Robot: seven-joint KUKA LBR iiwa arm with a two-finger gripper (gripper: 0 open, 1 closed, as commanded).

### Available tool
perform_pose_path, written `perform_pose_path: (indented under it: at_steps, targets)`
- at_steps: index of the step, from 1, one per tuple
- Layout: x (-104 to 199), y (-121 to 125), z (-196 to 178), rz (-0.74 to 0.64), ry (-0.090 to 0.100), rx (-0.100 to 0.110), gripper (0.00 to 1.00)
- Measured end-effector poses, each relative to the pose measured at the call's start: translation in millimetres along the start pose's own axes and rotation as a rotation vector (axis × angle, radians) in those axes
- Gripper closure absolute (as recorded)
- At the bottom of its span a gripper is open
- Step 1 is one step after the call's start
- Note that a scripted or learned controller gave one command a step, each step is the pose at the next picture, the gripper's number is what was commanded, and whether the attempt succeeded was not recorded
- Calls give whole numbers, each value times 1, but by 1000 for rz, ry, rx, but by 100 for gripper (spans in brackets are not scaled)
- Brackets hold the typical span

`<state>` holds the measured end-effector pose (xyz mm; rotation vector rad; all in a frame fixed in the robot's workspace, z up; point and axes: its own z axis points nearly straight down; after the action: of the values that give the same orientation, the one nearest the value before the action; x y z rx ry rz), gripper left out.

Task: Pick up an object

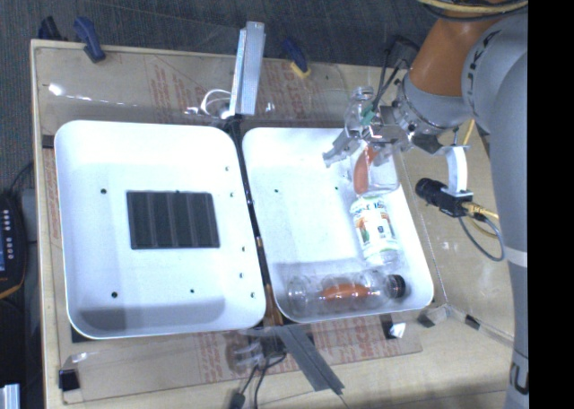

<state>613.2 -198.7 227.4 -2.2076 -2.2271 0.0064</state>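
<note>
So far nothing is being lifted: the dark ribbed rectangular pad [173, 219] is lying flat in the left shallow white bin [81, 143]. In the right white bin [296, 165], two clear plastic bottles are resting, one [345, 290] along the near wall, the other [374, 219] under the gripper [359, 136], whose grip I cannot tell.

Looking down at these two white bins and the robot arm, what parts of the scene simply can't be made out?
- Gripper: fingers blurred among cables and glare; open or shut unclear.
- Upright clear plastic bottle with white label: label print too small; its top merges with the gripper.
- Lying clear bottle with orange contents: contents blurred by transparent wall.
- Grey arm: cut off by the frame's right.
</note>
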Motion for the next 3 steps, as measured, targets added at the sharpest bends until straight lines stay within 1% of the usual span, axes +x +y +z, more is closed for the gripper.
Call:
perform_pose_path:
  at_steps: [1, 2, 3]
  targets:
    - [-10, 13, 9, -216, -3, -6, 0]
    - [-9, 15, 37, -391, 0, -1, 0]
    - [-9, 23, 46, -430, -4, -6, 0]
